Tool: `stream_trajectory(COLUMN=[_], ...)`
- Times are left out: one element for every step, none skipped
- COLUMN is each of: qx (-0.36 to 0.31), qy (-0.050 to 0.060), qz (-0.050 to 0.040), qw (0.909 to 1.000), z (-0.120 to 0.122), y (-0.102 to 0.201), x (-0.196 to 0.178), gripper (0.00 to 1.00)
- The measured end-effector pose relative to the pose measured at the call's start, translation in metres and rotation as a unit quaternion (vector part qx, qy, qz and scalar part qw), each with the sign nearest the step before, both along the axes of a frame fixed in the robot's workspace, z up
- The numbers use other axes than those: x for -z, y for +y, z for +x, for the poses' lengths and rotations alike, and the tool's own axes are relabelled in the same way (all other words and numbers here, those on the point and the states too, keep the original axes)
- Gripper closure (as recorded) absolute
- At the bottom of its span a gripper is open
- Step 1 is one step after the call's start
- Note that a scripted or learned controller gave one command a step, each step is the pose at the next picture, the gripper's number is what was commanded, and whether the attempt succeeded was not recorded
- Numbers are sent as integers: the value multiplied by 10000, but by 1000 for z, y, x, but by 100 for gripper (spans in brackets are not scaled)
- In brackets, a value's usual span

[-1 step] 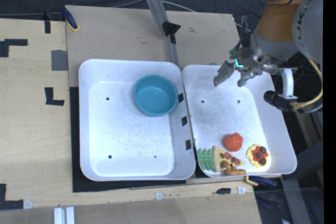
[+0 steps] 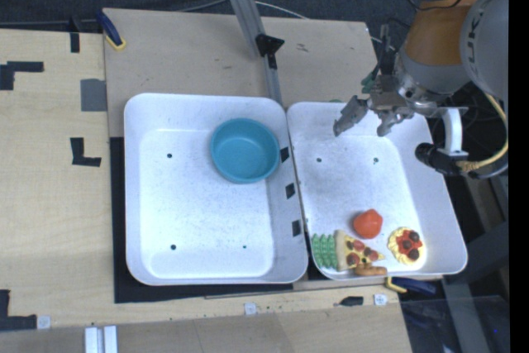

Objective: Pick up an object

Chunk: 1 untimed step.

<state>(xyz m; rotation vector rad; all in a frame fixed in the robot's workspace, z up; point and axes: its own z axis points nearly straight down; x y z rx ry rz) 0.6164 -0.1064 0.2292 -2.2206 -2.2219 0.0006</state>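
Observation:
My gripper hangs over the far part of the right bin, its two grey fingers spread apart with nothing between them. A blue bowl sits in the upper middle of the left bin. Along the near edge of the right bin lie a red tomato, a pizza slice, a green ridged piece and a small round tart with red topping. The gripper stands well up and away from these.
A slanted metal pole runs from the top down to the gap between the bins. Black cables loop behind the bench. The arm's wrist and orange band fill the upper right.

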Motion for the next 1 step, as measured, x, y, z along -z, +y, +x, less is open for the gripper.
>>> stream_trajectory(qx=[0], qy=[25], qz=[3], qw=[10000], z=[-11], y=[1], x=[55], gripper=[0])
